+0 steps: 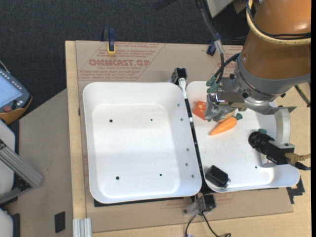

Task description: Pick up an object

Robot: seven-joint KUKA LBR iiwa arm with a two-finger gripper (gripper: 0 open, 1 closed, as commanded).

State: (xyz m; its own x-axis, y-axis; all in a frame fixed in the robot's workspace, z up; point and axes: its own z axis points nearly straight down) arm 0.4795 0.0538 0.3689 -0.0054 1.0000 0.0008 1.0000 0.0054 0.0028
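Nearest you, a black block (216,176) sits at the right bin's (237,181) near rim. Your gripper (216,113) hangs over the far-left corner, finger state hidden. Descend squarely between the orange carrot (223,126) and red piece (199,109), choosing one.

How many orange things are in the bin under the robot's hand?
2: a carrot lying just below the gripper, and a small orange-red piece at its left by the bin's wall. The arm may hide more.
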